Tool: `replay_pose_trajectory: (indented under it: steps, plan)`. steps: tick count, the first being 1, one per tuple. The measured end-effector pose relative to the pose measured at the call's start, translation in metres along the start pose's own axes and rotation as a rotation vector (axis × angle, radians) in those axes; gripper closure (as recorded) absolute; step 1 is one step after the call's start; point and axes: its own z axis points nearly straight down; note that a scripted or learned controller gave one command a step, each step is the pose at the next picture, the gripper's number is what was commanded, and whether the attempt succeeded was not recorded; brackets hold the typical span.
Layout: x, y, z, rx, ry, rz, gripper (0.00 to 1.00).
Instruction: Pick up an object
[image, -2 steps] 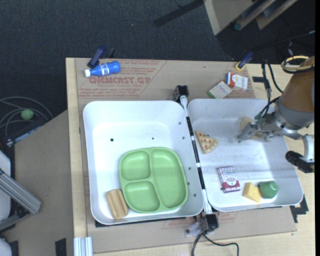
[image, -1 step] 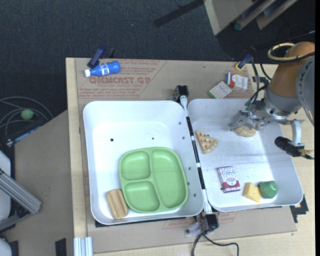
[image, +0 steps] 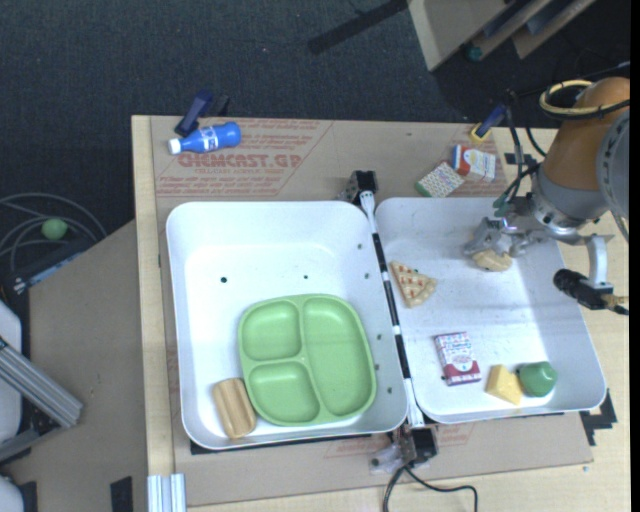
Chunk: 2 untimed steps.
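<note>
Setting reads as a robotics lab test cell, not a home or kitchen. The bench (image: 150, 300) is raw plywood with stencilled lettering, standing on dark carpet (image: 120, 50). Two white bins (image: 190, 250) are clipped together side by side by black clamps (image: 362, 186). Contents are toy props: plastic pizza slice (image: 413, 284), small red carton (image: 457, 358), green divided plate (image: 305, 357). Loose cables (image: 30, 240) coil on the floor at left, beside aluminium framing (image: 40, 385). A grey-and-orange industrial arm (image: 580, 150) reaches in from the right.

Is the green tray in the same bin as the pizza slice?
No, the green tray lies in the left bin; the pizza slice lies in the right bin.
</note>
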Motion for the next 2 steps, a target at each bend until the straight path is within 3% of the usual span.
replay_pose_trajectory:
  steps: [1,2]
  plan:
    - [0.063,0.019,0.01,0.016,0.004,0.003,1.0]
    - [0.102,0.01,-0.038,0.004,0.004,0.0,1.0]
